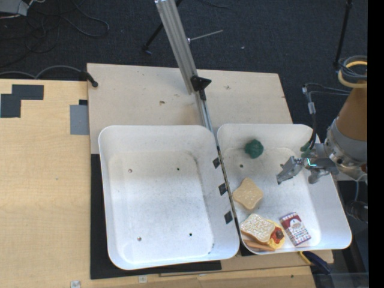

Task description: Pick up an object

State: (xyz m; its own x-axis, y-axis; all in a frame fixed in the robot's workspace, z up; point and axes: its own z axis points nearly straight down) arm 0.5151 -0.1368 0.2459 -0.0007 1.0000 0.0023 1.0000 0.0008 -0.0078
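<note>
Fingers (292, 170) of unclear spread above white right bin (327, 221), tan bench (42, 191), dark cabled floor (270, 29).

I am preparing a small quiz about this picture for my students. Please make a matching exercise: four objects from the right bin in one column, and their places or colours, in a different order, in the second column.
Column 1
1. green ball
2. bread slice
3. sandwich
4. red and white packet

Column 2
A. near corner of the right bin, beside the sandwich
B. far part of the bin, dark green
C. near rim, red and yellow at its edge
D. by the divider, plain tan

Pairs: 1-B, 2-D, 3-C, 4-A
</note>
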